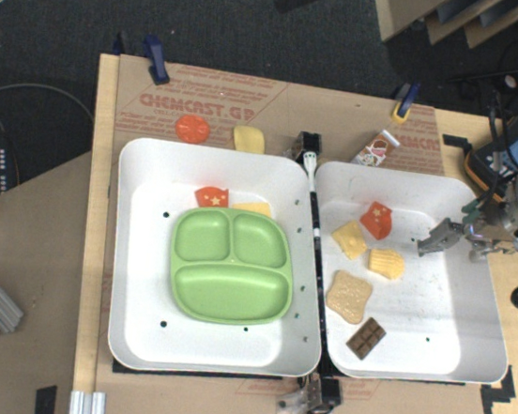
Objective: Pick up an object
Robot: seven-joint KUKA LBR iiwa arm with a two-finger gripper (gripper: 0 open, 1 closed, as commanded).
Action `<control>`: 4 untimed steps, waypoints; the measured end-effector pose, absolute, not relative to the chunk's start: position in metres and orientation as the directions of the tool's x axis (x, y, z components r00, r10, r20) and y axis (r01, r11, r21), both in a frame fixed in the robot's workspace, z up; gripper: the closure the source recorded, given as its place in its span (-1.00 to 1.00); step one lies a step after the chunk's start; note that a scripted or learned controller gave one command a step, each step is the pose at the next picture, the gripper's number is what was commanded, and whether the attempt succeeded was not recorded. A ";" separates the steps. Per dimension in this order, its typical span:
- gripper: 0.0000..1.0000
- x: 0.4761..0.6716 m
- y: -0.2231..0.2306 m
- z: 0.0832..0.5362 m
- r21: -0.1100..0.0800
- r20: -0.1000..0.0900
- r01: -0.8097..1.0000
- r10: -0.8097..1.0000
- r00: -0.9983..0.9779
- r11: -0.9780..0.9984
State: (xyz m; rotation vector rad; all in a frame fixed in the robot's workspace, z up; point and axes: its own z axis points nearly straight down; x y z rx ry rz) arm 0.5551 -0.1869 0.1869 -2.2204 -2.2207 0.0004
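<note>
The right bin [468, 343] holds several toy foods: a red strawberry-like piece [377, 219], a yellow cheese wedge [349, 240], a ridged yellow chip [385, 262], a tan cracker [349, 297] and a brown chocolate bar [366, 338]. My gripper [437, 238] hangs over the right bin's upper right part, pointing left. It is about a hand's width right of the red piece and touches none of the foods. Nothing shows in its grasp.
The left bin [130, 326] carries a green divided plate [230, 266], with a red star piece [211, 197] and a yellow slice [254, 208] behind it. Behind the bins lie an orange round toy [192, 128], a yellow toy [248, 139] and a small packet [375, 150]. Blue clamps [155, 60] grip the far edge.
</note>
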 end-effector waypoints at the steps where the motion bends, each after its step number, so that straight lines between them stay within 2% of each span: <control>1: -1.00 0.628 -0.129 0.124 0.001 0.002 1.000 1.000 -0.008 0.008; 2: -1.00 0.638 -0.126 0.084 0.001 0.000 1.000 1.000 -0.001 0.001; 3: -1.00 0.562 -0.129 0.084 -0.008 0.002 1.000 1.000 0.003 -0.003; 4: 1.00 0.566 -0.129 0.095 0.001 -0.001 1.000 1.000 0.002 -0.002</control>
